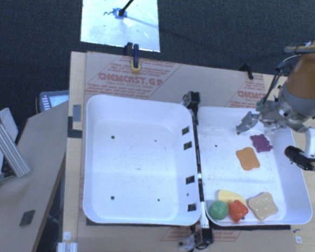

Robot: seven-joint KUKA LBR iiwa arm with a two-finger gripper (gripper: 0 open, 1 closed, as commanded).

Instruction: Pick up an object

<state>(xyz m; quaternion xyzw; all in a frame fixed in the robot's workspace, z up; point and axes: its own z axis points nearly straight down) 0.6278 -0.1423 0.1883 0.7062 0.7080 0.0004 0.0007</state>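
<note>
From the overhead camera view, the grey arm with its orange band (313,75) leans in over the far right corner of the right-hand shallow white bin (302,213). Its two-finger gripper (248,123) hangs above the bin's far edge, the fingers parted a little with nothing between them. Just beside it, towards the near side, lies a small purple knobbly piece (261,142). Next along sits a flat orange oval slab (248,158), its long axis running far to near, tilted slightly. Down in the near right corner, four toys crowd together: a green ball (218,210), a red pepper-like lump (238,210), a pale yellow wedge (229,197) behind them, and a tan toast slice (263,205). The left-hand white bin (133,159) sits alongside.
</note>
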